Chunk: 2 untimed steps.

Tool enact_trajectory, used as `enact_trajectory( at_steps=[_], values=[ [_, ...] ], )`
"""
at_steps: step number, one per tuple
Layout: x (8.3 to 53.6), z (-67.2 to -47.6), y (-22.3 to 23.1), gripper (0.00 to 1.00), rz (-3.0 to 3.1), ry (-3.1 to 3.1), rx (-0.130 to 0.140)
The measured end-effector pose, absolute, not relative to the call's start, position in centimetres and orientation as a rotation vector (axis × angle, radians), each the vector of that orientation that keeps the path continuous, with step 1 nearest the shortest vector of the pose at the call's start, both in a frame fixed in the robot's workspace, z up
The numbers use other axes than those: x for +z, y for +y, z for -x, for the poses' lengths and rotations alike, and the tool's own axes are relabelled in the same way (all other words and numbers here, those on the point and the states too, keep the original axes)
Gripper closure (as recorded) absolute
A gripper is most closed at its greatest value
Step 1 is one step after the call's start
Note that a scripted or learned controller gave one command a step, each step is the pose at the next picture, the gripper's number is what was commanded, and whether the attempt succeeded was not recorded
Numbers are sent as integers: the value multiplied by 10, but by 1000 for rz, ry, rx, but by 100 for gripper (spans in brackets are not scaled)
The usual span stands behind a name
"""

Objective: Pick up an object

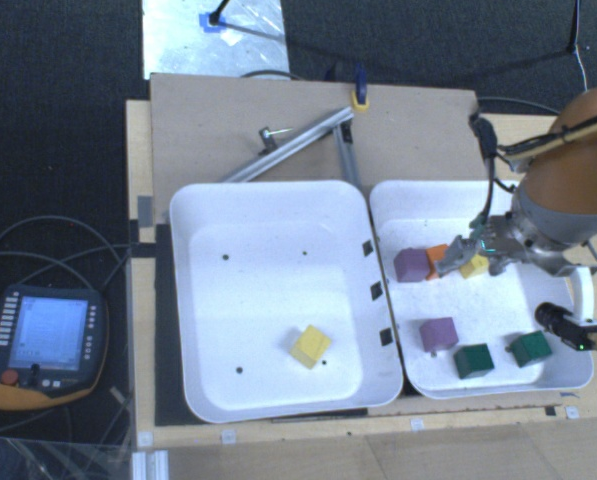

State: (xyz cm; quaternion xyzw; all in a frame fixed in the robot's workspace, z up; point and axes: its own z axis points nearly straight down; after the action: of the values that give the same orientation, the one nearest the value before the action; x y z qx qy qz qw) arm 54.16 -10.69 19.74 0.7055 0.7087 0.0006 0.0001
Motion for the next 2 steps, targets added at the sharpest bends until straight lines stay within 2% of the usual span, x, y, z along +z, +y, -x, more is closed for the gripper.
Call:
enact_trajectory(
  at_steps=[1,2],
  values=[
    [198,-542,-107,0,-2217,2225,3],
    [155,-541,-110,0,-2221,2225,-3]
  ],
)
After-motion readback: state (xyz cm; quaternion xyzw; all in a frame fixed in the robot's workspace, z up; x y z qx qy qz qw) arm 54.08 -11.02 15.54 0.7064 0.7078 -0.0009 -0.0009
